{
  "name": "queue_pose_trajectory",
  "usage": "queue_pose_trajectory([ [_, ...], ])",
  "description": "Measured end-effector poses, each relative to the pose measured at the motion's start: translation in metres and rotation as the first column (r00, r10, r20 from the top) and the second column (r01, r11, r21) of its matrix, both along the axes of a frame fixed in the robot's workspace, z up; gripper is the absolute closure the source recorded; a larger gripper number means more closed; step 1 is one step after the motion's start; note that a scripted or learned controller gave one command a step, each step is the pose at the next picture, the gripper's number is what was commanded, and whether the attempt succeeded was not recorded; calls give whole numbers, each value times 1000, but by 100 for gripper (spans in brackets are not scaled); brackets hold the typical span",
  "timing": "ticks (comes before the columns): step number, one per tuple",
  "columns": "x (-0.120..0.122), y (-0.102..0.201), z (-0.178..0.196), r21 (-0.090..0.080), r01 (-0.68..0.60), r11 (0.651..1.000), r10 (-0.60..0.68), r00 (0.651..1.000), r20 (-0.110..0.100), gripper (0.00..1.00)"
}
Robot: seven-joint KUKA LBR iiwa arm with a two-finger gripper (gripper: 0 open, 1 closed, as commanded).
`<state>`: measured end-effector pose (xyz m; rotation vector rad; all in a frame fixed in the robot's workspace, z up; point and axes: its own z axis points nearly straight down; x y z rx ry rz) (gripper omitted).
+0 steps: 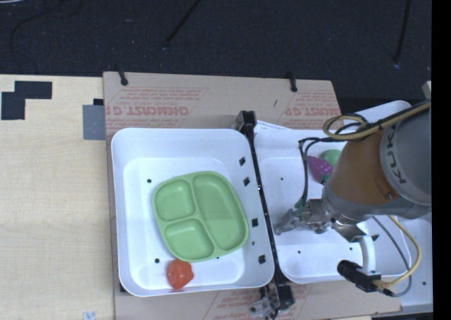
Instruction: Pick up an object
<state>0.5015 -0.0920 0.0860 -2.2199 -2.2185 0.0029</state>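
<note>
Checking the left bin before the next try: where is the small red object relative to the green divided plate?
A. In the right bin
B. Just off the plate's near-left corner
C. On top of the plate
B. The red object lies on the bin floor beside the green plate's near-left edge.

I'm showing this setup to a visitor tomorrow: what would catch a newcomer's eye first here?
Probably the pale green divided plate lying in the left bin, with a small orange-red object just below it by the near wall. Next, the bulky grey-and-orange arm hanging over the right bin, partly hiding a purple object and a green object near that bin's far side.
</note>
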Motion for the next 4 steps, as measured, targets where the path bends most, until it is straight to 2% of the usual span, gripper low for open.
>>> queue_pose_trajectory([
  [1,1,-1,12,1,7,1000,-7,1000,1,100],
  [4,11,4,178,-1,-2,1000,2,1000,7,100],
])
